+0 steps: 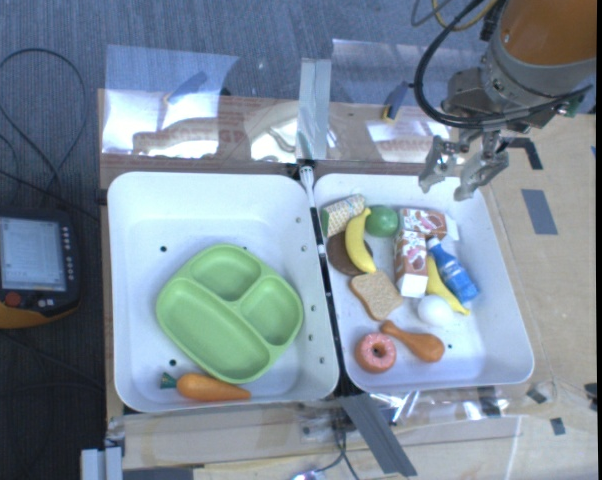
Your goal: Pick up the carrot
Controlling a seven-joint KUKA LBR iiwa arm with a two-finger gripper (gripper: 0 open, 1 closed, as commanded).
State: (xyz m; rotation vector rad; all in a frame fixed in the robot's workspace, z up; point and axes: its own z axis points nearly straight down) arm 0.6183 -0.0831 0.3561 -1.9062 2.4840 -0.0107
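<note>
Orange: one carrot (213, 389); green: one plate (230, 312); seemingly two bananas (358, 243).

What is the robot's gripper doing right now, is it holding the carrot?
Gripper: open, holding nothing, above the right bin's far edge. The carrot lies in the left bin.

A robotics lab: teach pendant (28, 265), cabled arm (541, 28), bench (556, 268).
</note>
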